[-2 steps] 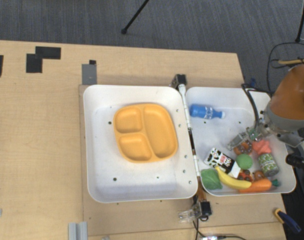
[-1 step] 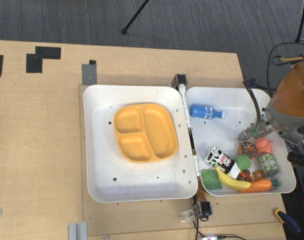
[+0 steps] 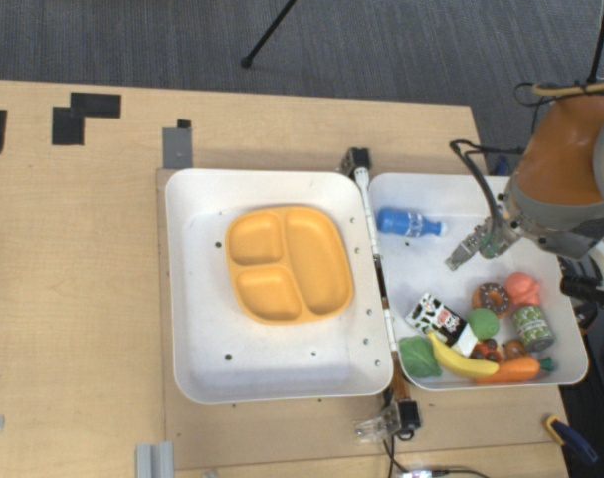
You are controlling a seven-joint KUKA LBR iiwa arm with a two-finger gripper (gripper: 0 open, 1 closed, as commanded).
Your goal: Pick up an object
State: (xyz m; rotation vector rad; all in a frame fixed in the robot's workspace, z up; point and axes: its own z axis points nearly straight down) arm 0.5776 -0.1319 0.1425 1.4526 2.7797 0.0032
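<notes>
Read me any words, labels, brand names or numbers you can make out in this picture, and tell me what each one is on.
No text can be read here.
Blue bottle: white label band, too small to read.
Black-and-white carton: cow-patch print, any lettering too blurred.
Green can: patterned label, unreadable.
Orange tray and the white bins: no markings visible.

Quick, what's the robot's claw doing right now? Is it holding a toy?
Gripper: holding nothing, hanging above the right bin near the blue bottle. Open or shut: cannot be told.
</notes>
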